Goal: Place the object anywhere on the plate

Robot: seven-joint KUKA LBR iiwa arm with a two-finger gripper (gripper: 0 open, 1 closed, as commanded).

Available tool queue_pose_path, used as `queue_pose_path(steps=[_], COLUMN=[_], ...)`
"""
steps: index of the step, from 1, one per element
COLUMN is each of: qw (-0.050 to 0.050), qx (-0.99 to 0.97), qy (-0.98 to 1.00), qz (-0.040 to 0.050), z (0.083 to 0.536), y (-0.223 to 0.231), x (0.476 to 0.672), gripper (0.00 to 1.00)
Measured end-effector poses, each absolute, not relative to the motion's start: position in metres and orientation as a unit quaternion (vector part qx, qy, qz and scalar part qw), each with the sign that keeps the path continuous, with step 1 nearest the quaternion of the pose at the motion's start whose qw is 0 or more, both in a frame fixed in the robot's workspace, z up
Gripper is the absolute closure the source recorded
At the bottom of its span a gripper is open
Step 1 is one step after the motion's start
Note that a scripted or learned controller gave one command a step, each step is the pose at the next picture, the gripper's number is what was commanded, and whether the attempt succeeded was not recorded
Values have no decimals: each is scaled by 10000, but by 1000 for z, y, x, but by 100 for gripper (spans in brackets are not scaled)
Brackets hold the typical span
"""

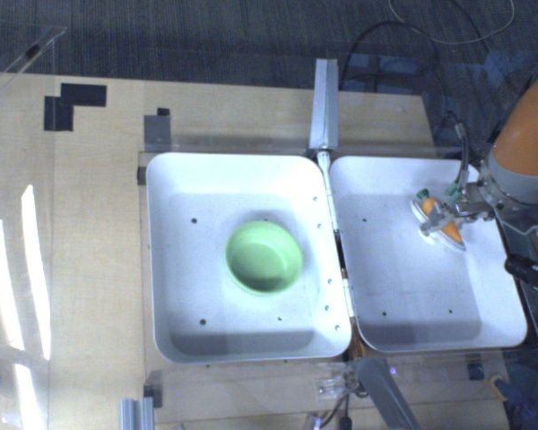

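An orange carrot-shaped object [450, 231] with a touch of green at its far end lies in the right bin [412, 303], in the far-right part of that bin, resting on the white floor near the right wall. The end effector [445, 215] sits directly over it, its metal fingers set around the orange piece; whether they are clenched on it or merely straddling it cannot be told from this slanted view, since the fingers and the object blur together. Behind the end effector, the grey wrist and the orange band of the arm [529, 141] enter from the right edge of the scene, above the bin's right wall.

The green plate [264, 256], round and shallow, sits well apart from the object in the left bin [188, 321], a little right of that bin's middle. Nothing rests on it. A raised divider where the two bins meet stands between the plate and the object.

Both bins sit side by side on a pale wooden tabletop [63, 240]. A grey metal bracket [325, 106] stands upright at the far side, where the bins join. Black tape marks [72, 102] lie on the tabletop at the far left, and dark cables [403, 34] loop across the floor beyond the far edge.
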State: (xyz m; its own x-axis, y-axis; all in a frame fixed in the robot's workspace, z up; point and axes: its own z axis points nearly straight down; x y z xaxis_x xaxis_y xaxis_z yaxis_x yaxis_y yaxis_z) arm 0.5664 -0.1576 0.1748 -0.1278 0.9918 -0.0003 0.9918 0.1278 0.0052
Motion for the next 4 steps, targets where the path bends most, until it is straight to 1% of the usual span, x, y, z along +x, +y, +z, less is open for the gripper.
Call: queue_pose_path(steps=[1,2,3,4], qw=[13,14,45,14], qx=[6695,5963,5028,4683], qy=[7428,8027,8644,8836], qz=[15,9,-3,15], z=[184,184,186,187], y=[-74,-16,44,97], x=[581,549,531,517], gripper=[100,100,100,100])
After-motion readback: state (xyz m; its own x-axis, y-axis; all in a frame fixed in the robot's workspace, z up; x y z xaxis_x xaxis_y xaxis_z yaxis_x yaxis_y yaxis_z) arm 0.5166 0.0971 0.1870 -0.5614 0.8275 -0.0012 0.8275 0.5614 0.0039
